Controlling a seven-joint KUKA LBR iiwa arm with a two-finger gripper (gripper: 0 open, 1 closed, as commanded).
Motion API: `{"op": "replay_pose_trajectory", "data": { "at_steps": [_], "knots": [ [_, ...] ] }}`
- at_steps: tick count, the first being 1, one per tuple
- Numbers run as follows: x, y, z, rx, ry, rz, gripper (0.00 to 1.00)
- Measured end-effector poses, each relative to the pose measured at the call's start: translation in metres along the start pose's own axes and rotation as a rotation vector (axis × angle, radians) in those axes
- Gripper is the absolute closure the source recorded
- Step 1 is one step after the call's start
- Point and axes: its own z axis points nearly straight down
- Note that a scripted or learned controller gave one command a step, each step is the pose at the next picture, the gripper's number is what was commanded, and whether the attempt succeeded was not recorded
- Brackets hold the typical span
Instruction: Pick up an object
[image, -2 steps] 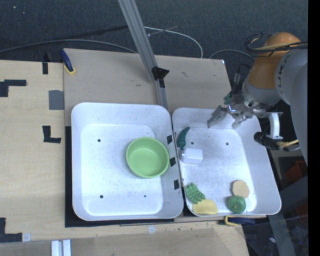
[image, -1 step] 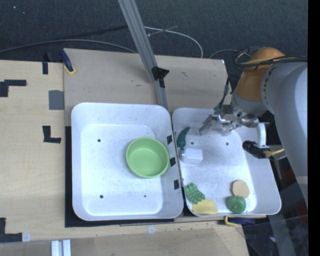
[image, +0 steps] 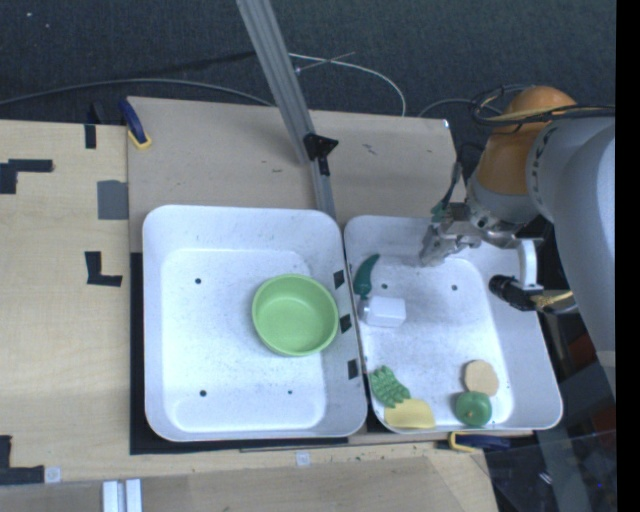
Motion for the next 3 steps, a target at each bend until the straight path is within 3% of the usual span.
{"op": "replay_pose_trajectory", "data": {
  "at_steps": [3],
  "knots": [
    [0.012,-0.002,-0.151,-0.007,0.000,0.002,1.00]
  ]
}}
